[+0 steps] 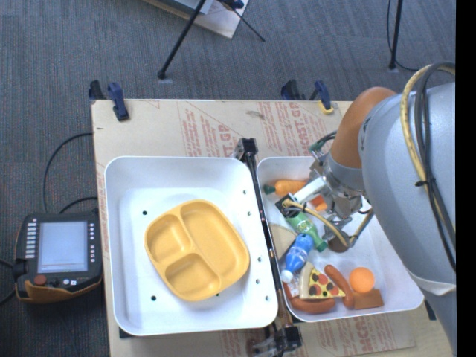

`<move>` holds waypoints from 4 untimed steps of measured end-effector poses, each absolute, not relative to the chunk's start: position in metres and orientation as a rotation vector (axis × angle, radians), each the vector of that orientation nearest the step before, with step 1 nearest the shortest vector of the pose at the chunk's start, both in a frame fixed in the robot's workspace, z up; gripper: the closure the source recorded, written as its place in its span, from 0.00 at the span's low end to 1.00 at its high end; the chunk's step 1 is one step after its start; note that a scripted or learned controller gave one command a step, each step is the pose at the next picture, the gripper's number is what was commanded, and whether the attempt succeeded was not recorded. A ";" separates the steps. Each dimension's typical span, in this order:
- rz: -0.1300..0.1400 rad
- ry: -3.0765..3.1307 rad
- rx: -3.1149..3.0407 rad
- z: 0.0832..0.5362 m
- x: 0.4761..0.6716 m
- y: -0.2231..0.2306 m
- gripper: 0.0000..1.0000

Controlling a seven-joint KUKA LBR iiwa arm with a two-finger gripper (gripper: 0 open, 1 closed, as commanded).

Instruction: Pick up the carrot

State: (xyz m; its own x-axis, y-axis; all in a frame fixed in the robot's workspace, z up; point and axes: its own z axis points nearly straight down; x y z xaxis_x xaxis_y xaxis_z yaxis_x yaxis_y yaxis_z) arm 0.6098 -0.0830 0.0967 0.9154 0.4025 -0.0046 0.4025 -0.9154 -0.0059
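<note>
The grey arm [416, 177] is reaching in from the right, its orange band [357, 129] angled down over the right bin [398, 285], and the gripper [316, 199] is hanging low over that bin's upper left part; whether its claw is apart or together cannot be told from here. The carrot [288, 187] is lying just left of the gripper, near the bin's far left corner, a smooth orange taper with its long axis running roughly left to right and green at its left end. Nearer the front, a blue bottle [297, 253], a triangular pizza slice [321, 283], a glossy sausage [340, 282] and a round orange ball [361, 279] are crowding together. In the left bin [126, 199] a yellow plastic divided plate [195, 249] is sitting flat.
</note>
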 end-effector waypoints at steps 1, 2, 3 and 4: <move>0.013 -0.647 -3.066 0.106 0.609 -0.084 1.00; 0.013 -0.648 -3.066 0.106 0.609 -0.084 0.00; 0.007 -0.308 -3.123 0.087 0.561 -0.082 0.00; -0.001 -0.342 -3.121 0.188 0.636 -0.046 0.00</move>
State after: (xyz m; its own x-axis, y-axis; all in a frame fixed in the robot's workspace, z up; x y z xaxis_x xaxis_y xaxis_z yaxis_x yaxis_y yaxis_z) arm 0.6360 -0.0456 0.1884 0.9762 0.2167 0.0011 0.2167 -0.9762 -0.0020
